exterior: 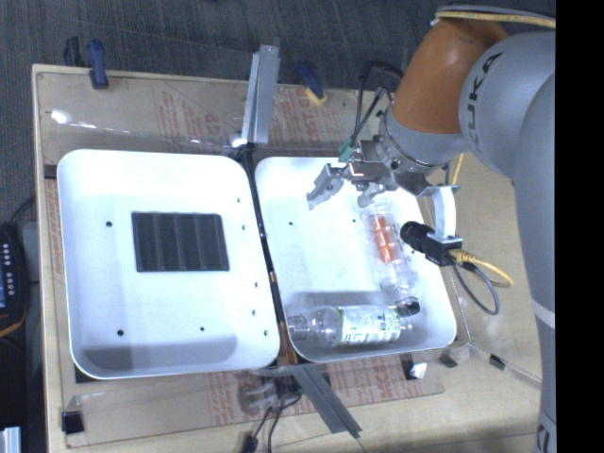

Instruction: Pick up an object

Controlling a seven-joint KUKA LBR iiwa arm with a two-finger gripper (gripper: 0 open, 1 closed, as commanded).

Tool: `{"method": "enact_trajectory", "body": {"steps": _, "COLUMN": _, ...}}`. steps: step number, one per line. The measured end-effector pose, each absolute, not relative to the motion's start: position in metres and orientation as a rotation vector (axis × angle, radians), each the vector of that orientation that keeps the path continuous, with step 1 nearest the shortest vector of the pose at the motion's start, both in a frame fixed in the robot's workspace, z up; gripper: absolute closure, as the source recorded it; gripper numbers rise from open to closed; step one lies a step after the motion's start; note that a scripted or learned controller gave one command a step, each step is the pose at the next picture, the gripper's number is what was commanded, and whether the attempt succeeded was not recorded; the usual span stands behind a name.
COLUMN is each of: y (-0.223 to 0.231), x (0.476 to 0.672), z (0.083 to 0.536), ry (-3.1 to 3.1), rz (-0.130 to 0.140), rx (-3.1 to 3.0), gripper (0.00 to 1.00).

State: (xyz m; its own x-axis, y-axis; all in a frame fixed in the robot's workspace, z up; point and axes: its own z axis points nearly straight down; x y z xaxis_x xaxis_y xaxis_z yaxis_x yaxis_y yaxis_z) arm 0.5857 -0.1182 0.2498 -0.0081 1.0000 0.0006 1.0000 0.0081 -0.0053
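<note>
Two clear plastic bottles lie in the right bin (293,253). One bottle with an orange label (385,242) lies along the bin's right side. The other, with a white and green label (351,325), lies across the near wall. My gripper (343,190) hangs over the far part of the right bin, just up and left of the orange-label bottle's top end. Its fingers are spread open with nothing between them. A dark grey ribbed slab (179,242) lies flat in the left bin (94,187).
A metal bar (259,92) stands up behind the seam between the bins. Blue clamps (96,62) sit on the bench's far edge. A black plug with a yellow cable (436,243) hangs by the right bin's right rim. The arm's orange band (439,74) looms over the far right corner.
</note>
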Motion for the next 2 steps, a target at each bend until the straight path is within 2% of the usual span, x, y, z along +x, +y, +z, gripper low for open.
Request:
{"method": "enact_trajectory", "body": {"steps": 1, "y": -0.181, "x": 0.614, "z": 0.264, "ry": -2.35, "rz": 0.001, "rx": -2.086, "gripper": 0.0}}
{"method": "enact_trajectory", "body": {"steps": 2, "y": -0.21, "x": 0.591, "z": 0.173, "ry": -2.348, "rz": 0.006, "rx": -2.081, "gripper": 0.0}}
